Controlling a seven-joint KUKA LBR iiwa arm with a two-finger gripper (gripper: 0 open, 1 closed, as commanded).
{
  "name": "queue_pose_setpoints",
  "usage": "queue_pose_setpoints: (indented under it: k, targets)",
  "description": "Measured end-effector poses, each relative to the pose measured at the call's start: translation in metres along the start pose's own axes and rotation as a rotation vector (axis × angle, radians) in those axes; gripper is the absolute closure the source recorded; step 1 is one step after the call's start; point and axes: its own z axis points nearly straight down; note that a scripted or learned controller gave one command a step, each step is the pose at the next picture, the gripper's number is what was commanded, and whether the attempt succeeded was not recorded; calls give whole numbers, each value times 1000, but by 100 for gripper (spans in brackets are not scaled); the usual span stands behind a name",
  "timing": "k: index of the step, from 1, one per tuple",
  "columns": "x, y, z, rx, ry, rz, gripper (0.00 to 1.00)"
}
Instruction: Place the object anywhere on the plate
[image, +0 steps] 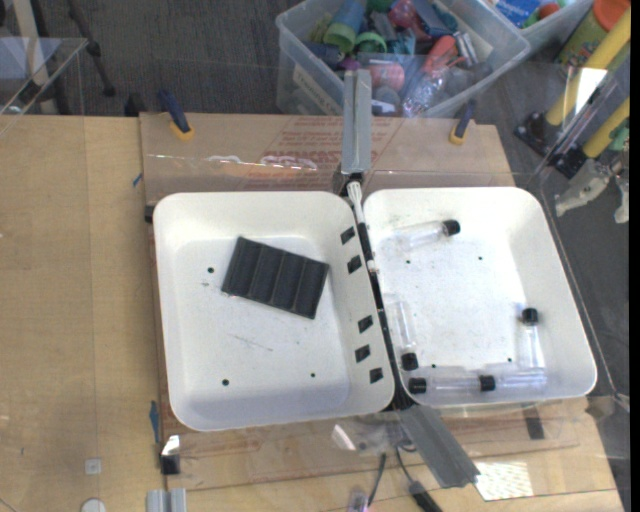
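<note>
Down at the near edge of the wooden worktop (70, 300), a grey bracket (438, 448) juts out from under the seam between the two bins, and a pale mesh tag (505, 480) lies just beside it.

Now the right-hand white bin (560, 270), and it's all tubes in there! Two clear tubes with black caps (455, 382) lie end to end along the near wall, the second one (512, 379) running into the near right corner. Another capped tube (530, 338) lies along the right wall, its black cap pointing away from us. A fourth (402, 332) hugs the central divider, cap toward us. Further back, a fifth tube (425, 232) lies at a slant, well apart from the others.

Over in the left-hand white bin (185, 390), the dark ribbed plate (275, 277) lies flat and slightly turned, near the middle, with nothing on it. Every tube is across the divider from it.

As for the gripper, I can't tell how wide it stands or whether it has hold of anything, so I have nothing to measure places from.

Beyond the bins, a cardboard sheet (250, 145) is pinned by a blue and orange clamp (175, 115), and at the very back sits a clear tote of coloured toys (400, 45).
</note>
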Motion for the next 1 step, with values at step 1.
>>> queue_pose_setpoints:
  k: [1]
  targets:
    - [0, 1, -10, -3, -1, 0, 100]
